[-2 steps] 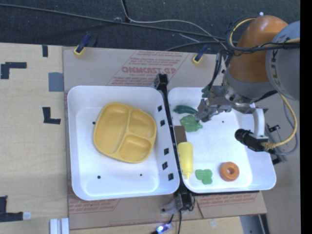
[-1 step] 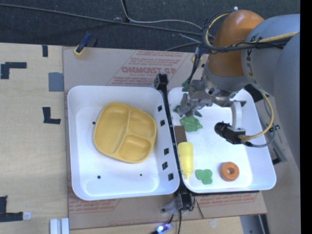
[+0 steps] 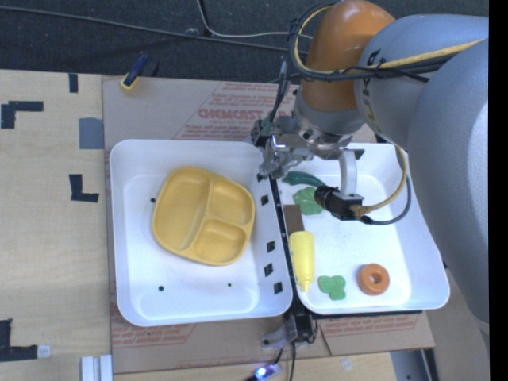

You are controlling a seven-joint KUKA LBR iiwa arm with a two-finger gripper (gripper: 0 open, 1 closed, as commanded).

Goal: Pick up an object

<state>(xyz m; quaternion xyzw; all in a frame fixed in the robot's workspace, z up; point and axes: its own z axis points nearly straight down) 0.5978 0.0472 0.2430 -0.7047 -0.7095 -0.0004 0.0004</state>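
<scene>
Gripper (image 3: pixel 279 159) hung over bin divider, right bin's (image 3: pixel 413 288) 10 o'clock, probably targeting green pieces (image 3: pixel 305 190) beside it. Jaw state: couldn't tell. Yellow bottle (image 3: pixel 302 258), donut (image 3: pixel 373 279) sat untouched toward 6.

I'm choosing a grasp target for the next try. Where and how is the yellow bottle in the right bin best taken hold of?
Probably across the middle of the yellow plastic bottle, coming straight down. It lies flat and lengthwise beside the right white bin's left wall, so the fingers should close across its narrow width; the wall side looks tight.
</scene>
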